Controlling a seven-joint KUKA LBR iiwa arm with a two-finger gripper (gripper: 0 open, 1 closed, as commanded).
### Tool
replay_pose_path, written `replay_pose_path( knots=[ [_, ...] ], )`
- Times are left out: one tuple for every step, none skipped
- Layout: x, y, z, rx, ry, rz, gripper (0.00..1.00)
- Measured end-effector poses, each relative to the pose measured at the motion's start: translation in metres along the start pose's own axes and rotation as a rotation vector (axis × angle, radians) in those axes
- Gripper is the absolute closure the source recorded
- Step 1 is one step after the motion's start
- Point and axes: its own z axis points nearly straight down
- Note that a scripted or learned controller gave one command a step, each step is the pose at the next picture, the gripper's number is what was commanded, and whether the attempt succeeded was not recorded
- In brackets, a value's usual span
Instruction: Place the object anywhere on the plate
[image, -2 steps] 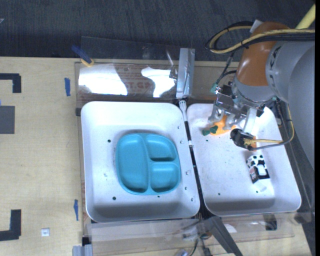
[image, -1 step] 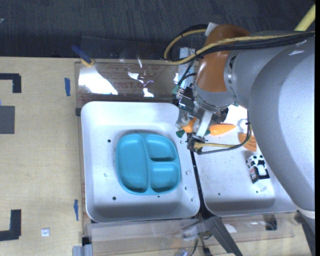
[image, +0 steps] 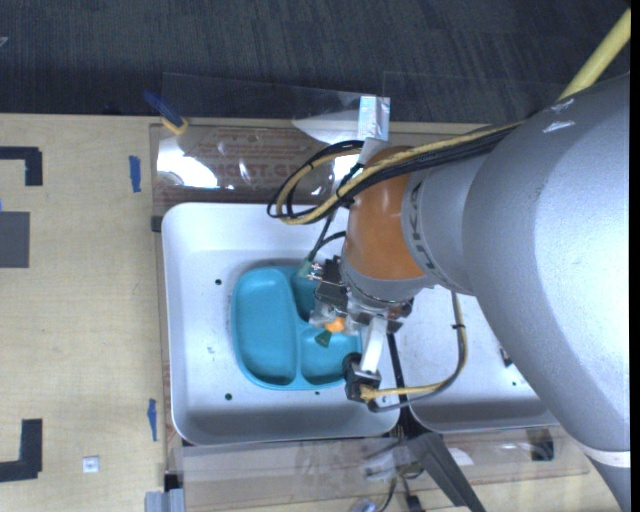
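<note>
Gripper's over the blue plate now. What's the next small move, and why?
Probably a short, straight descent. The gripper hovers above the right compartment of the blue plate in the left bin, and a small orange and green object shows at its tip, so lowering should land it on the plate.

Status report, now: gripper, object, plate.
Gripper low over blue plate in left bin, fingers hidden by wrist. Small orange-and-green object at gripper, over plate's right compartment; held or resting, cannot tell. Arm blocks view.

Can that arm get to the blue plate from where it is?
Probably yes. The gripper hangs right over the plate, at its right part, and nothing stands between them.
</note>
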Motion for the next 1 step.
replay_pose_path(
  knots=[
    [0.0045, -0.0001, -0.0018, -0.003, 0.007, -0.006, 0.00]
  ],
)
